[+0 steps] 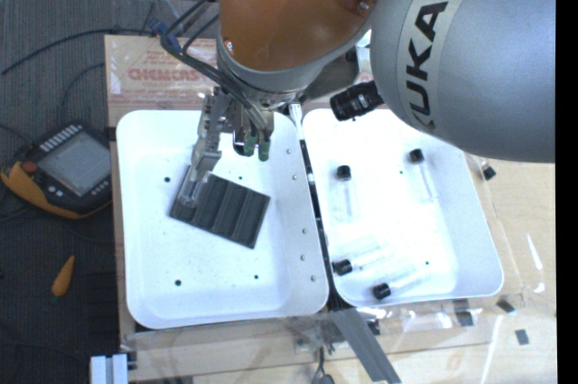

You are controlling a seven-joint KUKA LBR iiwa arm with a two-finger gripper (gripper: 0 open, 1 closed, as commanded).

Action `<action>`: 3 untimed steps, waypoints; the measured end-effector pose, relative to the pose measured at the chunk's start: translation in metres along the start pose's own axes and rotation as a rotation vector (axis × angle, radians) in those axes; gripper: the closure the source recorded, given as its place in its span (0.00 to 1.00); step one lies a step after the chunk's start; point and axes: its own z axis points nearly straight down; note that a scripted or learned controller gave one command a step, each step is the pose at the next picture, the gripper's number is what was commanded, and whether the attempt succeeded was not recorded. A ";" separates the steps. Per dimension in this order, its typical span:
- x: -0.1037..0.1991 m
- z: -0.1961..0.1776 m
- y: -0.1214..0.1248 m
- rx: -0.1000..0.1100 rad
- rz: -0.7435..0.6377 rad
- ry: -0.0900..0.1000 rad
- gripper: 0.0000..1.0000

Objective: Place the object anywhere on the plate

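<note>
A dark ribbed rectangular plate lies tilted in the middle of the left white bin. My gripper hangs down from the orange wrist over that bin, and its tip sits at the plate's upper left corner. I cannot make out anything held at its tip. Several clear tubes with black caps lie in the right bin: one near its left side, one toward the back right, and two near the front.
The arm's big grey and orange body covers the back of both bins. The ridge between the bins runs just right of the plate. A handheld pendant and cables lie on the floor at the left.
</note>
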 end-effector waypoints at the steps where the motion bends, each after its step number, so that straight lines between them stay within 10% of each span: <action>1: -0.079 -0.011 0.007 0.001 -0.166 -0.001 1.00; 3: -0.154 0.076 0.017 -0.001 -0.765 0.001 1.00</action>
